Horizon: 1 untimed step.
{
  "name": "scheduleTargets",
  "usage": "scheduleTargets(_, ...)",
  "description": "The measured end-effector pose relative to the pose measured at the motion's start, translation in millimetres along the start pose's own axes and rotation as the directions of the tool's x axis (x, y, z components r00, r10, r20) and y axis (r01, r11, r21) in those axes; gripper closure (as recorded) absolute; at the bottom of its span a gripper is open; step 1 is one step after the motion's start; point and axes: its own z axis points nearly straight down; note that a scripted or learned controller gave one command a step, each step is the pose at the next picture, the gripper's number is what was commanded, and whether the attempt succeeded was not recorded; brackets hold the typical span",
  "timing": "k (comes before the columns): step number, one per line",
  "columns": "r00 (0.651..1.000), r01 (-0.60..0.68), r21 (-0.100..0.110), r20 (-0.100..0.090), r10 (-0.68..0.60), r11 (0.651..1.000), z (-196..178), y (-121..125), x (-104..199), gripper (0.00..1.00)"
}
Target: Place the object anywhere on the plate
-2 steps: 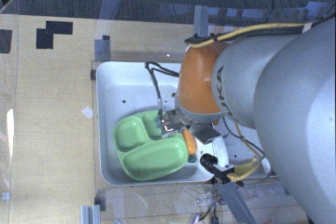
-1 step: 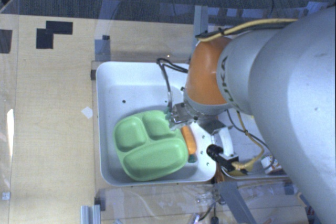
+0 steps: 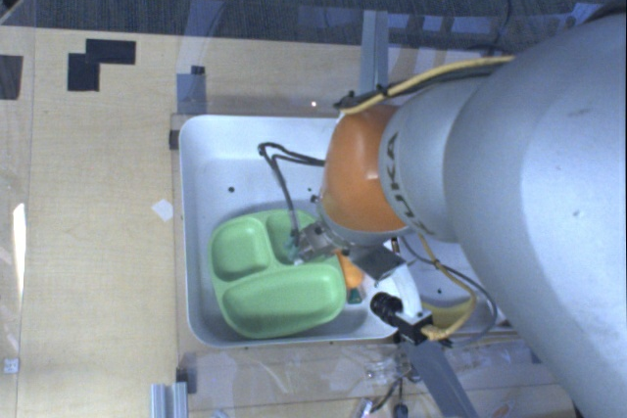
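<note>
The gripper [image 3: 312, 245] hangs over the green divided plate [image 3: 274, 294] in the white bin [image 3: 201, 210]; whether it is spread I cannot tell. An orange object [image 3: 351, 274], perhaps a carrot, sits just beside the plate's right edge, so placing looks unfinished

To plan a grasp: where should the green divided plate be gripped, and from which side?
Grip the green divided plate at its raised outer rim on the left edge, coming down from above: that side lies bare in the white bin, while the arm covers the right.
</note>
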Motion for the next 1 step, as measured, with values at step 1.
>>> scheduleTargets(1, 0.998, -0.069, 0.004, -0.006, 0.069, 0.998, 6.5, 0.5, -6.1, 1.0)
